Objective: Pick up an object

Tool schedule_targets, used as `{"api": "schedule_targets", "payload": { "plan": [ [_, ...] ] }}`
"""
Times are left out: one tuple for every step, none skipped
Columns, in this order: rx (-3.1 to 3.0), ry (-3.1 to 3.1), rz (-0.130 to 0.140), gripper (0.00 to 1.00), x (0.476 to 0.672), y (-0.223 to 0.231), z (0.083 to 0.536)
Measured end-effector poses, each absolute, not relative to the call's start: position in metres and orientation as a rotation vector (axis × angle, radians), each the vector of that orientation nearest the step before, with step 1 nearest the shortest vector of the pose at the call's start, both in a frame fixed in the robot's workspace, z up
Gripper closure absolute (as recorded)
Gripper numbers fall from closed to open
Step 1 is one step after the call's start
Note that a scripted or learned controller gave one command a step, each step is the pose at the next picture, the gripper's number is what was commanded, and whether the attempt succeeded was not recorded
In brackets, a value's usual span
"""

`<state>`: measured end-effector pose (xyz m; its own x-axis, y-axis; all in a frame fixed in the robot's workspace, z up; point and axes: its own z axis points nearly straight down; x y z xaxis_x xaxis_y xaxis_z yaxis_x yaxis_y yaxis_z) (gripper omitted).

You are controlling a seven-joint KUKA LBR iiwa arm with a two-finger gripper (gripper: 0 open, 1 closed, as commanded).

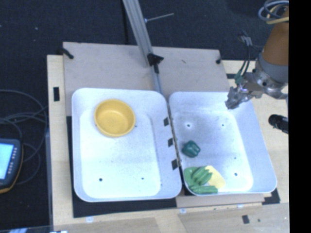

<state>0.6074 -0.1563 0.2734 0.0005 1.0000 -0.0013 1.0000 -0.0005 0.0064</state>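
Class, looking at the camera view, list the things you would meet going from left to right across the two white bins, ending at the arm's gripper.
yellow bowl → dark green pepper → green and yellow toy vegetables → gripper

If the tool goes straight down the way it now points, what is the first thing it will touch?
Probably the bare white floor of the right bin, near its far right corner. The tool hangs there, pointing down. The dark green object and the green and yellow pile lie well nearer the camera, out of that line. Height is unclear.
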Motion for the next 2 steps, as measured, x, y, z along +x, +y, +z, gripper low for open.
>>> {"api": "schedule_targets", "payload": {
  "plan": [
    [2.218,2.223,0.002,1.0,0.583,-0.112,0.272],
    [2.217,2.226,0.002,1.0,0.571,-0.061,0.275]
  ]
}}
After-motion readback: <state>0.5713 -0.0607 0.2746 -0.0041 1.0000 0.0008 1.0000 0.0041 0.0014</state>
